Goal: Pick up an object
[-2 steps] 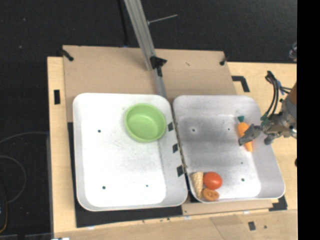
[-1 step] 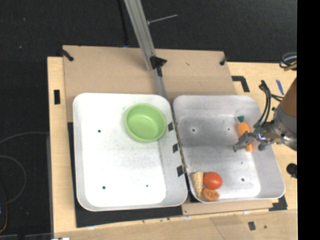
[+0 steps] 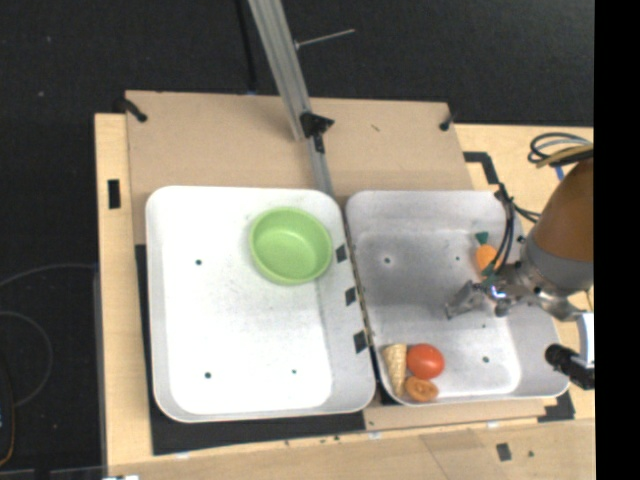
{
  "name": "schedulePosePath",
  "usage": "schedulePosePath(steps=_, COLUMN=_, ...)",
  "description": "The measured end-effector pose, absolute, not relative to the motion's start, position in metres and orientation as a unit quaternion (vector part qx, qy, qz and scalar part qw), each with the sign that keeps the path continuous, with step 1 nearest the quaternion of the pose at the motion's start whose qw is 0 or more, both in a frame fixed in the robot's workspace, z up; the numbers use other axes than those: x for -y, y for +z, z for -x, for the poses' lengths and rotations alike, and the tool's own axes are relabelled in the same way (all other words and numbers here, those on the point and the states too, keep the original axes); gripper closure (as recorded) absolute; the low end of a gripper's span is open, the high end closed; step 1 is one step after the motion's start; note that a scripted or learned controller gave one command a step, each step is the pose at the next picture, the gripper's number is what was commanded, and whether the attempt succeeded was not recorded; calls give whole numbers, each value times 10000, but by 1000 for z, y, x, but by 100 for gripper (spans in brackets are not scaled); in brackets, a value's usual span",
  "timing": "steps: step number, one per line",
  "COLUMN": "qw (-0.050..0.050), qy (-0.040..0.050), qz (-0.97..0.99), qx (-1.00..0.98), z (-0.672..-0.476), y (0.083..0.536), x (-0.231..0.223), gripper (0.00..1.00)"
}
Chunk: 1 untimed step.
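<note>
Objects for picking lie in both bins, and going from the left, farthest from the gripper, the left bin [image 3: 180, 368] carries a green bowl [image 3: 291, 246] that sits upright in its upper right part, well apart from the gripper and across the divide between the bins. The right bin [image 3: 400, 218] holds the rest. Below and to the left of the gripper, near the bin's bottom edge, a pale tan piece [image 3: 396, 363] lies touching a red tomato-like ball [image 3: 425, 360], and a small orange piece [image 3: 421, 390] sits just beneath that ball against the rim. The gripper [image 3: 470, 301] hangs over the middle right of this bin, its dark fingers pointing left and downward toward the bin floor; whether they are spread or pressed together cannot be told from this slant, and nothing is seen between them. Just above and to the right of the gripper, close to the wrist, a small orange object with a green tip [image 3: 485, 254] rests near the bin's right wall. The arm [image 3: 565, 233] enters from the right, its orange band above the grey wrist.
</note>
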<state>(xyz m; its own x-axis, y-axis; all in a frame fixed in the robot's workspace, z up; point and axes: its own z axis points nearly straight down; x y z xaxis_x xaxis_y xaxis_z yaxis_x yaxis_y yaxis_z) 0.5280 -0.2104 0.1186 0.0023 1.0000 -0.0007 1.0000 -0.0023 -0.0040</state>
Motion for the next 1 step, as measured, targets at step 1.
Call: schedulePosePath(steps=1, qw=-24, qy=-13, qz=7094, qx=7048, z=-530, y=133, x=212, gripper=100)
